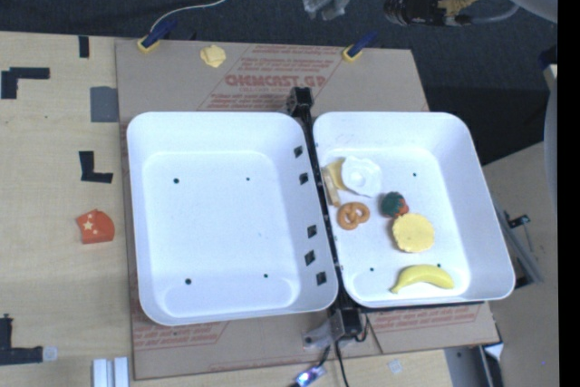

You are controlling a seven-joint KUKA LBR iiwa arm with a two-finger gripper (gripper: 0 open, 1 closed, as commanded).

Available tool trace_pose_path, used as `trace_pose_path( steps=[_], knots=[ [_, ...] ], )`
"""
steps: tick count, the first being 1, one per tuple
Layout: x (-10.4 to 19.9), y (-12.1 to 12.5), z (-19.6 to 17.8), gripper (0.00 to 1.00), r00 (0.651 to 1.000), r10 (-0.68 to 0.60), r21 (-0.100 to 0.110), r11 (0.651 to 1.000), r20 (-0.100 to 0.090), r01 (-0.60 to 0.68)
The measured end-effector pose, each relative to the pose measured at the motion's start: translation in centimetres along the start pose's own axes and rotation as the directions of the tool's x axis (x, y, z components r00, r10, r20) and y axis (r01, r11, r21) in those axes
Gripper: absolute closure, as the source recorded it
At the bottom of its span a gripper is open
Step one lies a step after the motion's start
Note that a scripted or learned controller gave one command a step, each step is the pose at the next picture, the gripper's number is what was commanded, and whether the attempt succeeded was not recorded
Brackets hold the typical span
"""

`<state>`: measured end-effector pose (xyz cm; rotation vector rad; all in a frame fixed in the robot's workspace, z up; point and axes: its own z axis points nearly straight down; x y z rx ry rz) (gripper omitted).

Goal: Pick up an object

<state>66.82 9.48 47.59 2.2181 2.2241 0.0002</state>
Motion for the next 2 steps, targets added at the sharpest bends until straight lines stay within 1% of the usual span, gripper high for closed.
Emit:
trace_pose_path(
  steps=[1,2],
  knots=[
    [0.5,-1.1,-6.1,1.0,1.0,0.0,-0.001,1.0,-0.001,0.0],
    [0.6,-8.6,-5.8,1.0,1.0,0.0,0.006,1.0,0.0,0.0]
  ],
)
